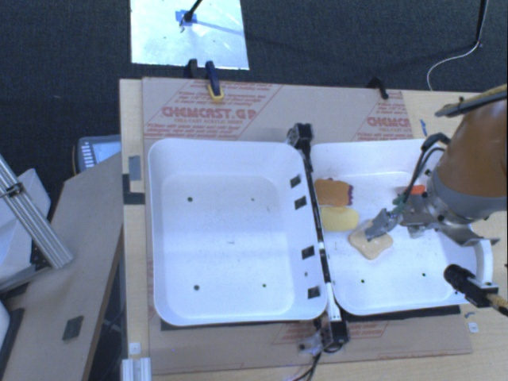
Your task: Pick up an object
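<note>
The fingers sit low in the right bin, right over a pale tan piece that blocks the way just beneath and ahead of them. Just beyond it, toward the divider, a yellow piece and an orange-brown piece crowd the bin's left side. Behind the fingers and toward the bin's near wall the white floor lies bare. Past the clipped divider, the left bin offers wide open floor.
</note>
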You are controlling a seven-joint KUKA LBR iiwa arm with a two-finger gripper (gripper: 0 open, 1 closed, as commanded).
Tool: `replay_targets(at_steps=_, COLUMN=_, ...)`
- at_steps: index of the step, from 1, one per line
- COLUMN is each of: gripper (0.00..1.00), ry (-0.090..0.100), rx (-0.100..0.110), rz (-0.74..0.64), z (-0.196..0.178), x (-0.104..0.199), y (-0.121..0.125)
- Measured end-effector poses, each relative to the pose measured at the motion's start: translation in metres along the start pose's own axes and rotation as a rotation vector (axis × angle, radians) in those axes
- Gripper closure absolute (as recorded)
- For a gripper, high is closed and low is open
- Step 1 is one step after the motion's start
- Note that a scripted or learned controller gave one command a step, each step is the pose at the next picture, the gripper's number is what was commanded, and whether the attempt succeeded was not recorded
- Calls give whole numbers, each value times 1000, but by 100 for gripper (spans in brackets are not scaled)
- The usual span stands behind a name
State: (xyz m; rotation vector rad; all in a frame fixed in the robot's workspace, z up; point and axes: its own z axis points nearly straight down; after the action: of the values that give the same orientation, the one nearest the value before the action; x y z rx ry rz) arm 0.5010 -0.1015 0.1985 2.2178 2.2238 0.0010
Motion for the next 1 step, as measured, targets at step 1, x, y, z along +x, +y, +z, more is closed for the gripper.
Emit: replay_targets(at_steps=1, gripper=100, ry=0, rx=-2, rz=-2, z=-11, x=0, y=1)
